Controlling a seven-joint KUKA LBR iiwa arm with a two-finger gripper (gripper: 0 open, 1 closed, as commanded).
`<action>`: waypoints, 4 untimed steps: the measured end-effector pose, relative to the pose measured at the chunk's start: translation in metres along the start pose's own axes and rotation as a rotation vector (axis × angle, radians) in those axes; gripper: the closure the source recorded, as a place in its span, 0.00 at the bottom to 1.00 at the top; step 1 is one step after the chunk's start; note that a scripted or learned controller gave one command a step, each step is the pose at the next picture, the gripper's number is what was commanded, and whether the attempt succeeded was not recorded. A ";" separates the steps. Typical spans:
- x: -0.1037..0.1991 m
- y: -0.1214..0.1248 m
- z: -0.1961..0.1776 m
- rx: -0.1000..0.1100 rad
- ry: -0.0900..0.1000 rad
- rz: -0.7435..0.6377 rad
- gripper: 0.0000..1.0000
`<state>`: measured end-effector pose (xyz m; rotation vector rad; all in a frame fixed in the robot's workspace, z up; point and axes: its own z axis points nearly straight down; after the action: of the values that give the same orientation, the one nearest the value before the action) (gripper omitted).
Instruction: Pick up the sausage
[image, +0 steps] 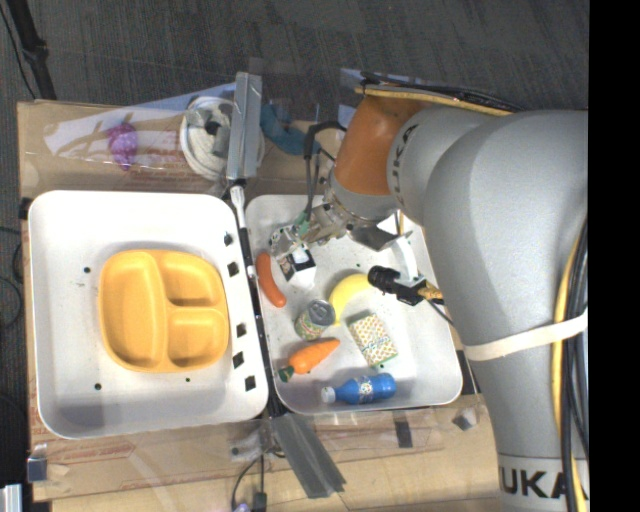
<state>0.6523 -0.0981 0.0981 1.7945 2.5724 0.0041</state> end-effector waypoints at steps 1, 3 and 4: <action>0.000 0.001 -0.010 0.000 0.000 -0.005 1.00; -0.001 0.005 -0.007 0.009 0.005 -0.028 1.00; -0.005 0.003 0.003 0.008 0.005 0.149 1.00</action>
<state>0.6570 -0.1018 0.0950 1.9863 2.4390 -0.0017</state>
